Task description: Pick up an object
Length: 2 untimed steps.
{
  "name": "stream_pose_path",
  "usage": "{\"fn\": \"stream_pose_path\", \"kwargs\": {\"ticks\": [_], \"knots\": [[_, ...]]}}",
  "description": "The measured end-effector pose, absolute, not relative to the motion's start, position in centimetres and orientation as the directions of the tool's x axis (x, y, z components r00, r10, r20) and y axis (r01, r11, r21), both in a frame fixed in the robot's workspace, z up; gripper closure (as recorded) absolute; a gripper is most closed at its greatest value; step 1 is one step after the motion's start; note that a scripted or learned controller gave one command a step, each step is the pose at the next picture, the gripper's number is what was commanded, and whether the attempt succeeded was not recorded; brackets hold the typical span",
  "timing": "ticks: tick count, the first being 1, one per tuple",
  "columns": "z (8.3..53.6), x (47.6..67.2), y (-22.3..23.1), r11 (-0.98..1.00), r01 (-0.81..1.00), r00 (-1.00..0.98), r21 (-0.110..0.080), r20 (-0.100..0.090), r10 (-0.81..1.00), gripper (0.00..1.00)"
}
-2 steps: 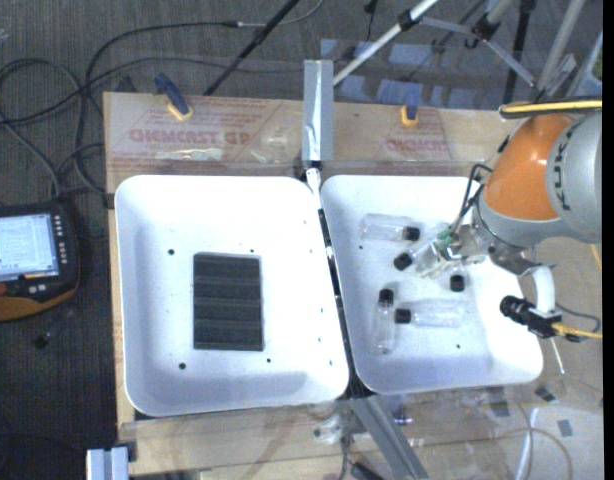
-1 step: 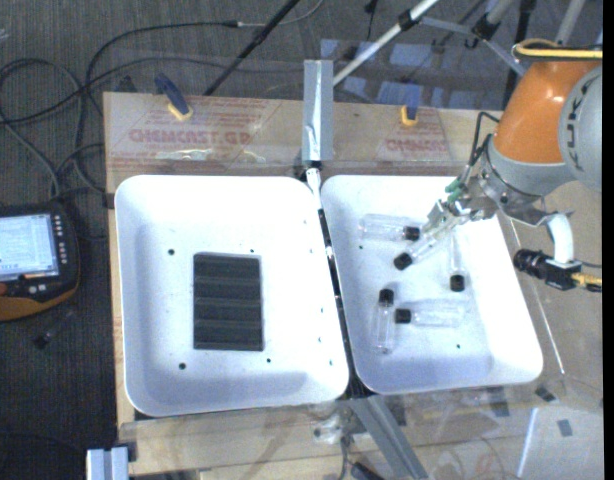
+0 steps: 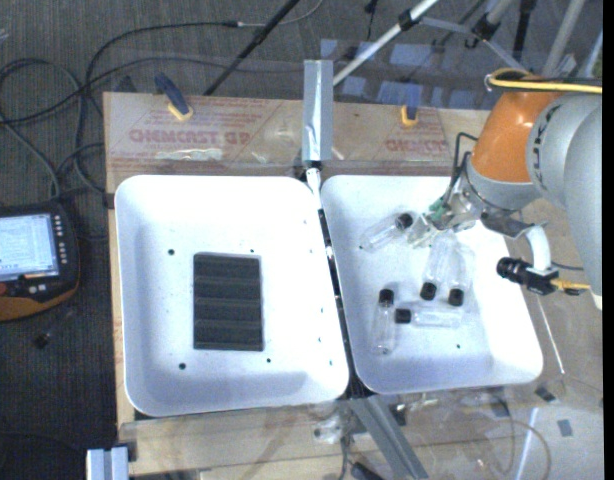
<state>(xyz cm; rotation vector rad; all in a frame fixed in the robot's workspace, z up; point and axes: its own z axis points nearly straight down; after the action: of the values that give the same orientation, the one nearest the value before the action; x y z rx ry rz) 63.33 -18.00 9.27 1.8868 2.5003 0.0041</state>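
Note:
Several clear vials with black caps lie in the right bin (image 3: 507, 353). One vial (image 3: 385, 232) lies slanted near the bin's back left. Two more, a vial (image 3: 436, 268) and a vial (image 3: 457, 273), point towards the front, side by side. Another vial (image 3: 387, 323) and a vial (image 3: 434, 318) rest nearer the front. My gripper (image 3: 439, 214) hangs low at the back of this bin, just right of the slanted vial and above the pair. Nothing shows clearly between its tips.
The left bin (image 3: 147, 358) holds a black ridged rectangular block (image 3: 227, 301). A metal divider post (image 3: 316, 118) stands behind the seam between the bins. A teach pendant (image 3: 27, 258) lies on the floor at far left. The arm's orange band (image 3: 507, 138) looms over the right bin's back corner.

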Motion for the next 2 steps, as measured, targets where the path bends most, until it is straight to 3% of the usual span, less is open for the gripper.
{"fn": "stream_pose_path", "kwargs": {"ticks": [1,2], "knots": [[9.27,60.16,-14.89,0.292,0.956,-0.292,0.012,-0.01,0.956,0.0],[10.13,60.18,-14.79,0.291,0.956,-0.291,0.013,-0.007,0.957,1.0]]}}
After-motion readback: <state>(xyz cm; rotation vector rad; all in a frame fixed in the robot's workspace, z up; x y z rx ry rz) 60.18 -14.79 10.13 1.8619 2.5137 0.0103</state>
